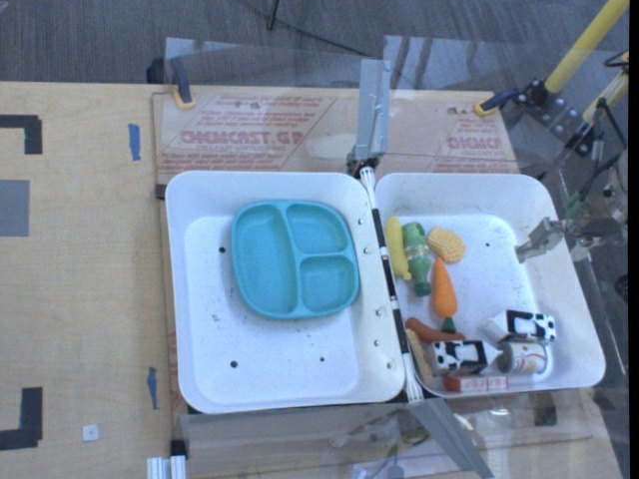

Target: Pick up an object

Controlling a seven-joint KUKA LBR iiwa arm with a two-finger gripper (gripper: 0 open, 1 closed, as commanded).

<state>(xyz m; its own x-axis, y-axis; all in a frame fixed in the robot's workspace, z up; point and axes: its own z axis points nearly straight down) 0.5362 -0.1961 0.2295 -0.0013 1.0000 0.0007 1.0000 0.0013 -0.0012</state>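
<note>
The right bin point(559, 297) holds several small toys. A yellow banana-like piece point(397, 247), a green bottle point(418, 258), a yellow-orange corn piece point(446, 244) and an orange carrot point(444, 289) lie by its left wall. Along the front lie a red sausage point(429, 329), a black-and-white cow toy point(461, 354), a second cow-patterned piece point(531, 324) and a white cup point(526, 358). My gripper point(540, 239) shows as a grey shape at the right bin's right side, over bare floor, apart from all the toys.
A teal divided plate point(296, 258) lies in the left bin point(200, 297). A grey metal post point(372, 113) stands behind the divider between the bins. Yellow poles and cables point(589, 38) stand at the far right.
</note>
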